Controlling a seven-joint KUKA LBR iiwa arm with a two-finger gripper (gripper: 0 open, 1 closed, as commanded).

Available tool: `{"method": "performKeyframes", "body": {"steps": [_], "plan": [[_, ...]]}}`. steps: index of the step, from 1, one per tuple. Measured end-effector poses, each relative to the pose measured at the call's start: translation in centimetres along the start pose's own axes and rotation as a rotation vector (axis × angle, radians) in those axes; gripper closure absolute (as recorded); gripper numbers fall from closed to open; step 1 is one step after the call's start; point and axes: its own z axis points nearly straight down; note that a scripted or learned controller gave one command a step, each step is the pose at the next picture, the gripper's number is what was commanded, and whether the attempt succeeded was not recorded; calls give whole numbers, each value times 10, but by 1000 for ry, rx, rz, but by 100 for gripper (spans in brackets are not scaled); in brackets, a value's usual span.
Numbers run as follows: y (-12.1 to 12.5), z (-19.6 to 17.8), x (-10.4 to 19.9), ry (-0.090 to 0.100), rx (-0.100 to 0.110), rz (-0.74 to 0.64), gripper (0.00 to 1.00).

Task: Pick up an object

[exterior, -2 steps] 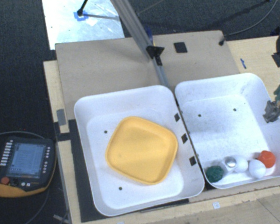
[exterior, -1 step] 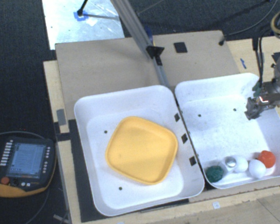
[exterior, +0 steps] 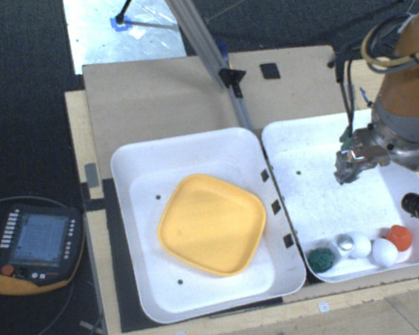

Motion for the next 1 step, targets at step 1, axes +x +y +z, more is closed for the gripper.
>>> {"method": "performKeyframes", "body": {"steps": [1], "plan": [[12,-1,44,0,-1,1,100]]}}
